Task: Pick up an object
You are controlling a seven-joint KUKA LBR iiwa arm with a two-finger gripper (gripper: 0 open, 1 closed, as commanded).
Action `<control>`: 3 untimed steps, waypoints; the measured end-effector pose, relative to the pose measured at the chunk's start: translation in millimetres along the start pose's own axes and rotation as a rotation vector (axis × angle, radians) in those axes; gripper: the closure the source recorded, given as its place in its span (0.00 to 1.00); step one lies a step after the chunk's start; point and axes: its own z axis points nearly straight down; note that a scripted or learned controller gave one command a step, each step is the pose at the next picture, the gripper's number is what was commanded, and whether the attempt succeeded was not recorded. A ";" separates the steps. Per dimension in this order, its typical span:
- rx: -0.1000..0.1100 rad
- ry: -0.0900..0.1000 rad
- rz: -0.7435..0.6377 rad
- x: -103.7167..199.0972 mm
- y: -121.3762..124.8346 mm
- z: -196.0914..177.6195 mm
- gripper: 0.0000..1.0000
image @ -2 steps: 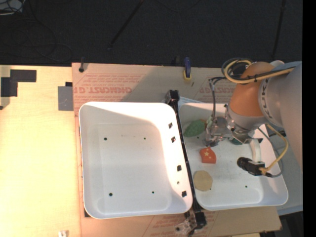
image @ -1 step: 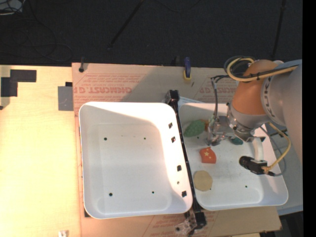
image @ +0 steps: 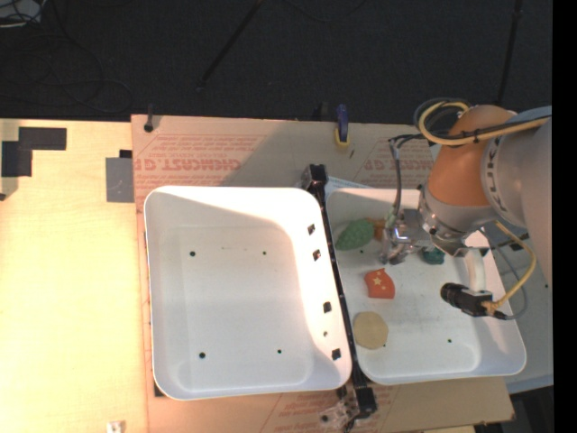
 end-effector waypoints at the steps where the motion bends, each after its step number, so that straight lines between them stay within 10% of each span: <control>1: 0.001 0.000 0.004 -2.2 -0.8 -9.2 1.00; 2: -0.019 -0.004 -0.010 15.0 -98.8 15.6 1.00; 3: -0.020 0.000 -0.019 69.7 -106.1 -132.2 1.00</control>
